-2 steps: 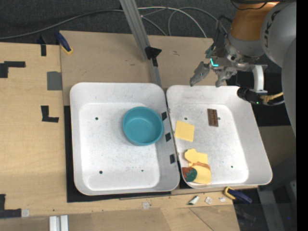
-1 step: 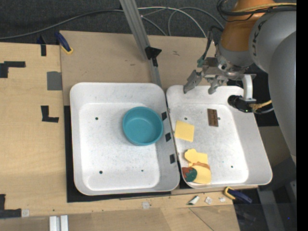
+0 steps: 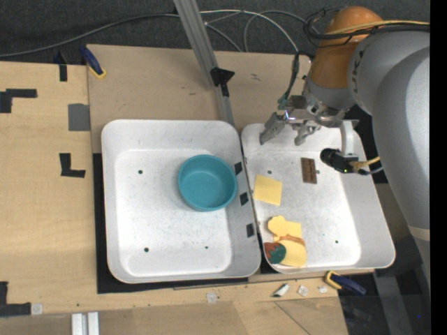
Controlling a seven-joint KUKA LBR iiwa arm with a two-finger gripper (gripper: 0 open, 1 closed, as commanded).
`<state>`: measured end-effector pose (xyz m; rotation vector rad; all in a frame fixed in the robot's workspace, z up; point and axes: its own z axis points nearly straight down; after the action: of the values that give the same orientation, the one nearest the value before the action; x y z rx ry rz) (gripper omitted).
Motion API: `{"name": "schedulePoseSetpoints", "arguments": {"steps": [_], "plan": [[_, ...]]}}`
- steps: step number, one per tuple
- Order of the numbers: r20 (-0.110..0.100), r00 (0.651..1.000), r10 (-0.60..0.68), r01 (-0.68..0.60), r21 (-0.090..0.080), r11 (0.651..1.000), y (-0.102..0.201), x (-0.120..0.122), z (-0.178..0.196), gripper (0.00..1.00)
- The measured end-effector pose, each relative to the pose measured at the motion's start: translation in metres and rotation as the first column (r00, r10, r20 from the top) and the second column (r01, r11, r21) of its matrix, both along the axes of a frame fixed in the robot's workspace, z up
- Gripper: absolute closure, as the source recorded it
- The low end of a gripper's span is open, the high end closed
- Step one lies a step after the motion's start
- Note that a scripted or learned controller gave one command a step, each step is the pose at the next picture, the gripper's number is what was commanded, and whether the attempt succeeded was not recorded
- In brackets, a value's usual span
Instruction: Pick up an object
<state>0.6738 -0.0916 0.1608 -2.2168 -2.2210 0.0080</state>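
Nearest you, at the table's (image 3: 42, 208) front edge, small white bits (image 3: 293, 289) lie on the wood just below the right bin (image 3: 363, 208), with a blue-and-yellow clamp (image 3: 342, 283) beside them at about 5 o'clock in the view.

Inside the right bin, look at its near left corner: a cluster of yellow pieces (image 3: 288, 239) sits there, with a red and dark green lump (image 3: 274, 250) tucked against its left side, touching it. Just beyond, toward 12 o'clock from that cluster, a flat yellow square (image 3: 268, 190) lies close to the bin's left wall. Further in and to the right, a small brown block (image 3: 309, 170) lies on the bin floor, apart from the square.

In the left bin (image 3: 126, 208), a teal bowl (image 3: 206, 181) stands upright and open, right of centre, near the wall shared with the right bin.

At the far edge of the right bin, roughly 1 o'clock in the view, you see the claw (image 3: 285, 134). Its two grey fingers (image 3: 269, 131) hang spread apart, and nothing lies between them. It hovers over the bin's far left corner, well apart from the brown block and the yellow square. The orange-banded arm (image 3: 342, 40) rises behind it toward 2 o'clock.

Farthest away, a slanted grey metal pole (image 3: 199, 40) crosses the table's back, and another blue-and-yellow clamp (image 3: 93, 61) grips the far left board edge at about 11 o'clock.
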Motion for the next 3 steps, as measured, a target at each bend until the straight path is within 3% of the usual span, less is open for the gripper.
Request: {"name": "schedulePoseSetpoints", "arguments": {"steps": [1, 2, 3], "plan": [[-0.002, 1.000, 0.000, 0.000, 0.000, 1.000, -0.003, -0.002, -0.065, 0.00], [0.004, 1.000, 0.002, -0.002, 0.000, 1.000, -0.002, 0.000, -0.050, 1.00], [0.010, 1.000, 0.000, 0.000, 0.000, 1.000, -0.007, 0.006, -0.004, 1.00]]}}
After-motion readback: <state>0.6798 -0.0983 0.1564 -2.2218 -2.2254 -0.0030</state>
